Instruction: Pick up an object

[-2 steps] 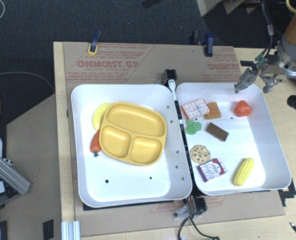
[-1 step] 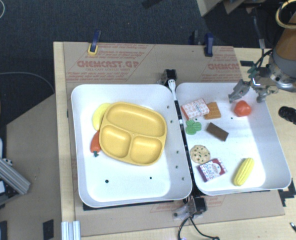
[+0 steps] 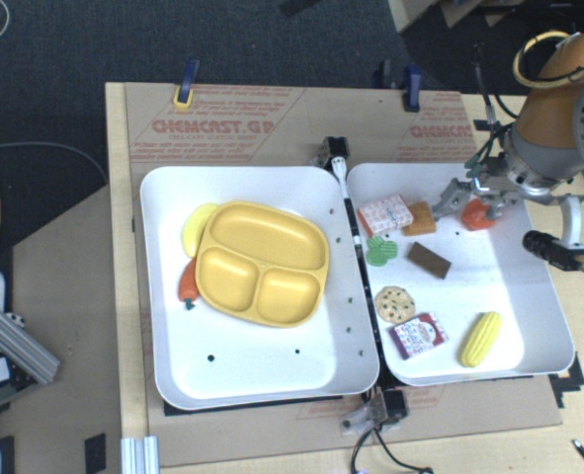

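My gripper [image 3: 472,199] hangs low over the far right part of the right bin [image 3: 529,294], under the grey wrist with its orange band. A small red object [image 3: 479,216] lies right under the gripper, touching or nearly touching it; whether it is gripped is hidden from this angle. To the left of it lie a pink and white packet [image 3: 384,213] and a tan cracker [image 3: 421,221]. Nearer the front are a green piece [image 3: 381,252], a brown block [image 3: 429,259], a cookie [image 3: 395,305], a red packet [image 3: 417,336] and a yellow corn cob [image 3: 480,339].
The left bin [image 3: 173,344] holds a yellow divided plate [image 3: 262,263], with a yellow piece [image 3: 196,228] and an orange-red piece [image 3: 189,282] tucked at its left side. A black part of the arm [image 3: 553,249] juts over the right bin's right rim.
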`<state>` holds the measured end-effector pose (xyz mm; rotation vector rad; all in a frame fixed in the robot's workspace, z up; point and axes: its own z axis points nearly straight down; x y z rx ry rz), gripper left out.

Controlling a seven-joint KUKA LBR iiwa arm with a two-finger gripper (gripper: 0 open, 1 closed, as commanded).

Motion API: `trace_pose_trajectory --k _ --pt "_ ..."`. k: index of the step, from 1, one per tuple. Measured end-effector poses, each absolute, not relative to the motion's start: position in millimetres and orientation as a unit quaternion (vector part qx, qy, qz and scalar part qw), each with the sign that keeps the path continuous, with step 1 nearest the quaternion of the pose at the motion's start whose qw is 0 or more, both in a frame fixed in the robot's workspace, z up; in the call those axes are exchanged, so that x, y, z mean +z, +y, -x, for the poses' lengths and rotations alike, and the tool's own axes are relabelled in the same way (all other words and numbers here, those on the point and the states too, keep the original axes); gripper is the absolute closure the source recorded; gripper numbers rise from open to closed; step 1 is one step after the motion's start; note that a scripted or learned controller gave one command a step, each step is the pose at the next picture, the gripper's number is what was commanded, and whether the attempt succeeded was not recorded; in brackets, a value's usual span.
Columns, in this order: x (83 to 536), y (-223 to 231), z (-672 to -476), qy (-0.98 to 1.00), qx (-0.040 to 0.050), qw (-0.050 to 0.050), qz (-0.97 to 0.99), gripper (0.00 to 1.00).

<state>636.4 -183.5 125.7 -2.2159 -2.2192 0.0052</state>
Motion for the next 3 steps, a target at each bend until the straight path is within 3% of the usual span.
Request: trace_pose_trajectory --k 1,2,3 --pt "110 -181 -640.3 -0.708 -0.0037 -0.001 0.706 0.0" --pt "117 -182 -639.7 -0.708 -0.0023 -0.002 0.706 1.0" --pt "179 -183 -648.6 -0.707 -0.0021 -0.004 0.707 1.0"
